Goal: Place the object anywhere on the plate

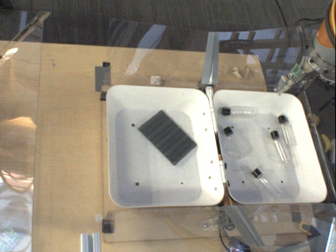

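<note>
The dark grey ribbed plate (167,137) lies flat and turned at an angle in the middle of the left bin (118,140). Several clear vials with black caps lie in the right bin (310,156): one at the back left (239,111), two side by side at the right (286,133), and one near the front (260,176). A lone black cap (228,131) sits near the bin's left wall. My gripper (287,82) hangs above the right bin's back right corner, apart from every vial. Nothing is visibly held in it.
The arm's orange band (325,33) is at the top right edge. A metal rail (211,62) runs back from the gap between the bins. Small clamps (103,76) sit on the wooden bench around the left bin.
</note>
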